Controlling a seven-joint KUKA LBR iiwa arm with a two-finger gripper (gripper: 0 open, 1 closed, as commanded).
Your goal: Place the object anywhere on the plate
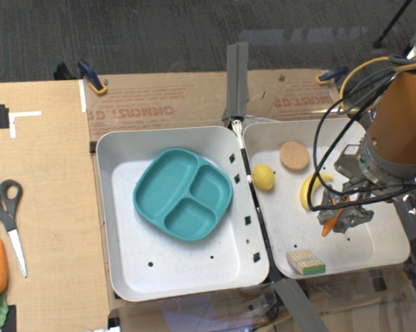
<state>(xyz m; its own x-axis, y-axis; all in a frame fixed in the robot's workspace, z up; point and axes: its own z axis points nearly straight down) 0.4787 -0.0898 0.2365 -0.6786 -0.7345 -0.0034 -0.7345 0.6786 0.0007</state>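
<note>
Gripper (337, 219) low in right bin, right of frame, pinching carrot (328, 226). Plate (184, 193) in left bin bare. Left: lift, carry leftward, set carrot on plate.

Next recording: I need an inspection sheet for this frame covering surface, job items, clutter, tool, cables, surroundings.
Surface: two white bins side by side, left bin, right bin.
Job's things: teal plate in left bin, three compartments, nothing on it; lemon, round biscuit, banana, carrot, sponge block in right bin.
Clutter: nothing seen in the bins besides those.
Tool: tool low over right bin, by the carrot; grasp unclear.
Cables: black and yellow cables loop off the arm.
Surroundings: scissors on the wooden bench at left.
</note>
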